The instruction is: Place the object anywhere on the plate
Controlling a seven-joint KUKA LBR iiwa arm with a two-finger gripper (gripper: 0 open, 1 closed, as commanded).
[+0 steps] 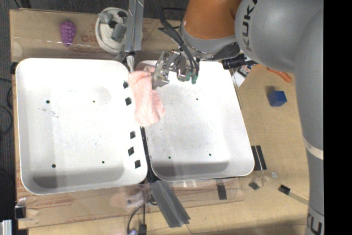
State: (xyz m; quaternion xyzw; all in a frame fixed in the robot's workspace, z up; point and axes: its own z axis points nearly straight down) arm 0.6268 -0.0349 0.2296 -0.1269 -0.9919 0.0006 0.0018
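Presently the gripper (165,75) sits at the far edge of the right bin (220,135), its tip against the upper end of a pink cloth (146,97). Whether it is clamped on the cloth or merely resting beside it cannot be told; the tip is too small and cluttered to read.

Risks noted. The cloth lies just left of and below the gripper, draped over the ridge where the left bin (66,118) meets the right one. If the hold is shallow, the fabric will likely slip free on lifting. If it is lifted by one corner, the hanging part may drag over the divider and catch on the black clips (132,143) along it. No plate can be made out, so the drop point is uncertain; a release at the wrong spot would leave the cloth in a bin.

Condition of the cloth: pale pink, soft, crumpled into a long bundle running away from the gripper toward the near side, with folds visible and a ragged lower end. It should handle limply and shift shape when moved.
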